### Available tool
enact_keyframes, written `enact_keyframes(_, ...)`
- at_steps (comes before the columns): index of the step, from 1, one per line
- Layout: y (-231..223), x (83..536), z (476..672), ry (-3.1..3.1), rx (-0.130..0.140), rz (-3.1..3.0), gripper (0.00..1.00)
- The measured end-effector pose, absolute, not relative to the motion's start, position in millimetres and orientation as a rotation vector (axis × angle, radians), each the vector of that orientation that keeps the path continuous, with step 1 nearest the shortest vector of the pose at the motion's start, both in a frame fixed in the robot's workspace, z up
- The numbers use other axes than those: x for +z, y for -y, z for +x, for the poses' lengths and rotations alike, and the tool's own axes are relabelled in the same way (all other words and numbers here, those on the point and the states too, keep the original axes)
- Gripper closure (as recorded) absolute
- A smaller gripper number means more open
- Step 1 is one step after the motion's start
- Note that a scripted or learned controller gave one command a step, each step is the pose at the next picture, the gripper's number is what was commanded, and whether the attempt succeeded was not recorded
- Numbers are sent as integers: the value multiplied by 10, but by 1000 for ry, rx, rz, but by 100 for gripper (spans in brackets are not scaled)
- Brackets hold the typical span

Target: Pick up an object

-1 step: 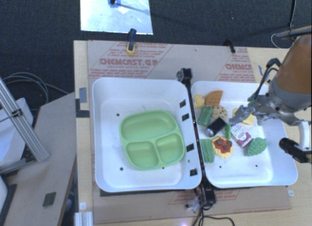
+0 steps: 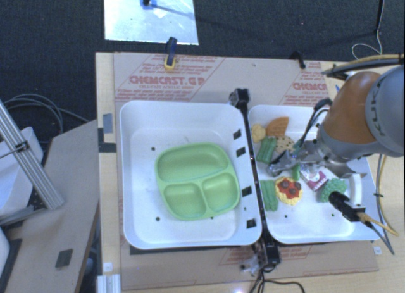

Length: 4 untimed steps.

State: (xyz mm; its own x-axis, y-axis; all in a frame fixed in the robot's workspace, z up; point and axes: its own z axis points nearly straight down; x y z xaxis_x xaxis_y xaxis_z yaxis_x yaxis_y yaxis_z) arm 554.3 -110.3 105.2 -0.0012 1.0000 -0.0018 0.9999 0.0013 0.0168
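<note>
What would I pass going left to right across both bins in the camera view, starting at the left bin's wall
Left bin → green divided tray → black divider clips → green pickle-like piece → pizza toy → green toy → right bin far wall. The gripper hovers above the food cluster.

The grey arm (image 2: 361, 118) reaches in from the right, claw (image 2: 286, 161) lowered.

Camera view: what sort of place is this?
Probably a robotics lab bench: two white bins on protective board, a green divided tray, toy food, and cables on dark carpet.
</note>
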Motion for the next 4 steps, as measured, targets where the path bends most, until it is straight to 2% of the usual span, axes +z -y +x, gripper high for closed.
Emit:
enact_keyframes(1,921,917,6118,-2220,23,2202,0)
enact_keyframes(2,1150,844,5838,-2221,-1,2222,0)
enact_keyframes(3,1625,844,5396,-2217,-3,2226,0)
enact_keyframes(4,1597,980,5452,-2217,9,2213,100)
